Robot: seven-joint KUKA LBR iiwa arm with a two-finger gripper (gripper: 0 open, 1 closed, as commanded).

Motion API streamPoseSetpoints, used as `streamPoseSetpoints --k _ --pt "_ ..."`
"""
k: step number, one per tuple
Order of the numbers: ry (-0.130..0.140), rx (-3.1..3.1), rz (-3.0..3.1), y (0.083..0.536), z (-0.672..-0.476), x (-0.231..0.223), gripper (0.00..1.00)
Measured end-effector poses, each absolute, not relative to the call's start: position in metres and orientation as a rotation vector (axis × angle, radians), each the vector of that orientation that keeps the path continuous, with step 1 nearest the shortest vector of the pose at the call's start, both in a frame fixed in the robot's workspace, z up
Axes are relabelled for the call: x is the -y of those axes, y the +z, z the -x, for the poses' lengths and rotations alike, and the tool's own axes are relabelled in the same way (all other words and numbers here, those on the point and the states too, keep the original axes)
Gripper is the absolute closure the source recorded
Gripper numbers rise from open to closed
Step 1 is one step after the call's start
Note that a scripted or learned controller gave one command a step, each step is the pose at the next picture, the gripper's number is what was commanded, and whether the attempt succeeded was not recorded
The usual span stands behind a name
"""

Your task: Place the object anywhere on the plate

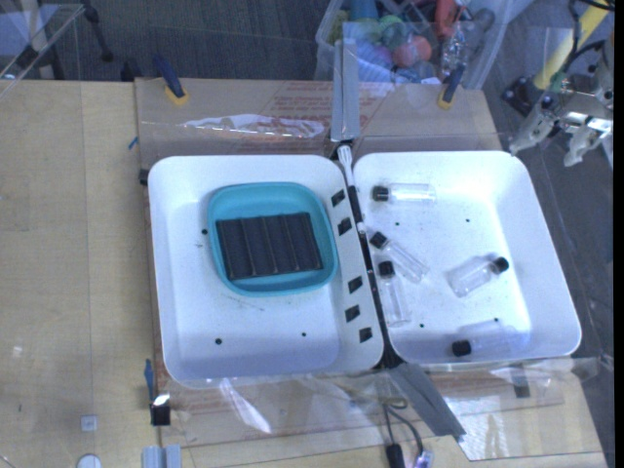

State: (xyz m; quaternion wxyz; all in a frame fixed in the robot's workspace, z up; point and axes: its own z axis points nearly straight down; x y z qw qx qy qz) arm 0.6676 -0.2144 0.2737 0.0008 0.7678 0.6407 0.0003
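A teal plate (269, 240) with a dark ridged insert lies in the left white bin (180, 291). Several clear vials with black caps lie scattered in the right bin (546, 261): one near the back (405, 193), one at the right of centre (476, 274), two close to the divider (400, 259), and one by the front wall (487, 344). A pale grey mechanism that looks like my gripper (573, 130) hangs beyond the right bin's far right corner, well away from the vials and the plate. Nothing shows in its grasp.
A black-tabbed divider (353, 261) separates the two bins. A clear tub of coloured toys (409, 18) stands behind the bins. Cables and clamps lie along the front edge of the bench (400, 437).
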Motion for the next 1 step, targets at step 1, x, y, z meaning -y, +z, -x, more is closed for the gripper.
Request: streamPoseSetpoints --k 1 --pt "-0.003 -2.008 -2.418 0.2556 -0.6675 0.2133 0.00"
